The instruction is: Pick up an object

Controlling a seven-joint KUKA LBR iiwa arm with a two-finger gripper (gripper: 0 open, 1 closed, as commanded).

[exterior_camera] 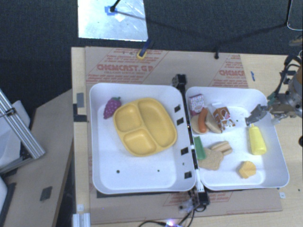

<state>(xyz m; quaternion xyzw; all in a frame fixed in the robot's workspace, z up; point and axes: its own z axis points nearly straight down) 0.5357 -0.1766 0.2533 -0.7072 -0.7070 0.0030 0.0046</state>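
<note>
The right bin (274, 174) holds several toy foods: a yellow mustard bottle (257, 140), an orange cheese block (247, 169), a tan bread piece (215, 156), a green stick (199, 147), a hot dog (203, 119), a small brown carton (222, 117) and a pink-and-white carton (196, 102). My gripper (256, 114) reaches in from the right edge and hangs just above the top end of the mustard bottle, right of the brown carton. I see nothing held in it.
The left bin (102, 169) carries a yellow divided plate (144, 126) and purple grapes (111, 107) at its upper left. A black hinge strip (186, 131) separates the bins. A shiny metal sheet (112, 12) lies beyond the bench.
</note>
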